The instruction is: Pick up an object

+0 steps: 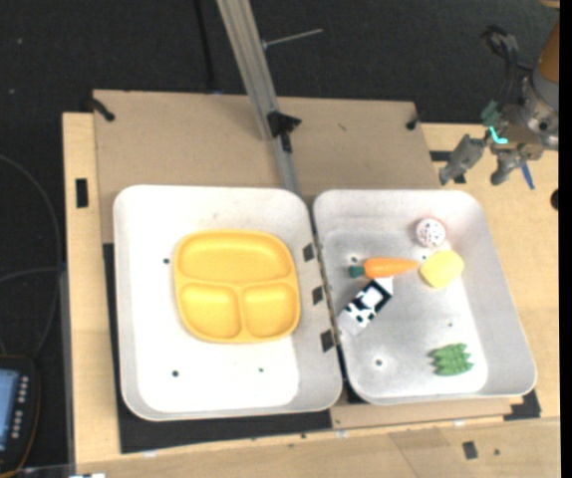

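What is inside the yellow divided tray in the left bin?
The yellow tray sits in the left bin, and all three of its compartments show bare yellow plastic. The tray covers the bin floor beneath it, so whatever lies under it cannot be seen.

From my remote station: two bins sit side by side on the bench. The left bin holds a divided tray near its centre. In the right bin, a ball lies at the back, a carrot and a block just before it, a carton left of centre, a leafy piece nearest the front. The pincer hangs beyond the right bin's back corner.
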Action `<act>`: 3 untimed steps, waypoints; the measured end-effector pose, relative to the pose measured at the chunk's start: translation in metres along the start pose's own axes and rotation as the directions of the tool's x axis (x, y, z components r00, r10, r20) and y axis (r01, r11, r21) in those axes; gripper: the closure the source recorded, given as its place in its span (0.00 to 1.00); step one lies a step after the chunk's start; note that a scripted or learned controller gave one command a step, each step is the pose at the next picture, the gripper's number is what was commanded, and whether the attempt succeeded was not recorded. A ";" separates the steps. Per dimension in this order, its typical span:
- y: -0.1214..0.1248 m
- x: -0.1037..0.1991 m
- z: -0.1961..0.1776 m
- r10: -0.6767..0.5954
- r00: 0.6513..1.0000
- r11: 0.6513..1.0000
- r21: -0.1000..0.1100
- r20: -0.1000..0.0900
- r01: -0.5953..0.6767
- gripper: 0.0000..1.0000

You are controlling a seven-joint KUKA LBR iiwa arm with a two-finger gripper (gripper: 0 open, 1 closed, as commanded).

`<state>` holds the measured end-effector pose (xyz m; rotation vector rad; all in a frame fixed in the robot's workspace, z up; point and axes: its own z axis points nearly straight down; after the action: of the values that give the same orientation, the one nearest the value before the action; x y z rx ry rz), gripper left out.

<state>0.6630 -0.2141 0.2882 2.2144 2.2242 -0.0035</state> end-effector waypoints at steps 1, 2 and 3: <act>0.003 -0.003 0.043 0.002 1.000 1.000 0.003 -0.001 -0.002 0.00; 0.001 0.001 0.105 0.002 1.000 1.000 0.005 -0.002 -0.002 0.00; -0.001 -0.004 0.167 0.004 1.000 1.000 0.006 -0.002 -0.004 0.00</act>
<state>0.6622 -0.2183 0.1208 2.2226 2.2235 -0.0077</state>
